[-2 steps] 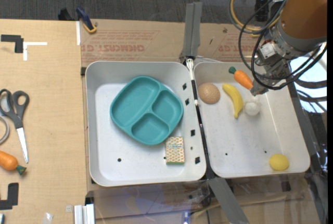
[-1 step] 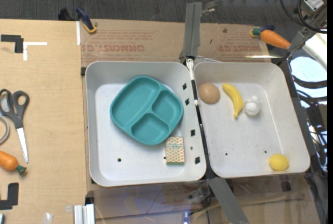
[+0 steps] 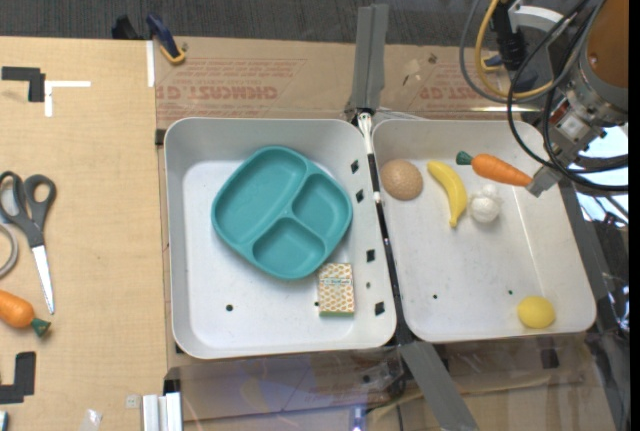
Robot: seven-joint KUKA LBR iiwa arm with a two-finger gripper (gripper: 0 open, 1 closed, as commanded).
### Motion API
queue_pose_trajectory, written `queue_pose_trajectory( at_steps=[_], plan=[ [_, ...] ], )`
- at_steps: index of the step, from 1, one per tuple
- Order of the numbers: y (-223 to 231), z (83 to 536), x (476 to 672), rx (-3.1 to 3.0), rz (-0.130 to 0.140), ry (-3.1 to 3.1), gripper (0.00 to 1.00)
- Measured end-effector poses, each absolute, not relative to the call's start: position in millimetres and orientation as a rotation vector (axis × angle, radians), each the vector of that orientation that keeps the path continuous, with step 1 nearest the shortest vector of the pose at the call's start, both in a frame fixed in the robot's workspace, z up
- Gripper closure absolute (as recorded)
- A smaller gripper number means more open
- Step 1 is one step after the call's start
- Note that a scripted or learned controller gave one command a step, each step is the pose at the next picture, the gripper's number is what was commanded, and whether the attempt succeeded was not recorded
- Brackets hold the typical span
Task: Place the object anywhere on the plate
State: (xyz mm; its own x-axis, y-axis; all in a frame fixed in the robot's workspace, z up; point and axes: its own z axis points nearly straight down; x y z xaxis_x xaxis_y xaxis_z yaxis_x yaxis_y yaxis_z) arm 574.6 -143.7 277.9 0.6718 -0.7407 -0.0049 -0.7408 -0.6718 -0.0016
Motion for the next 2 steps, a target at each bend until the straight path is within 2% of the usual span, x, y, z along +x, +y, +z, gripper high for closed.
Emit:
queue_pose_trajectory(
  at_steps=[1,2],
  plan=[
    [-210,432,596.2,-2.744,0.002,1.52,1.0],
    [-173,313,508.7,-2.793,0.008,1.432,1.0]
  ],
)
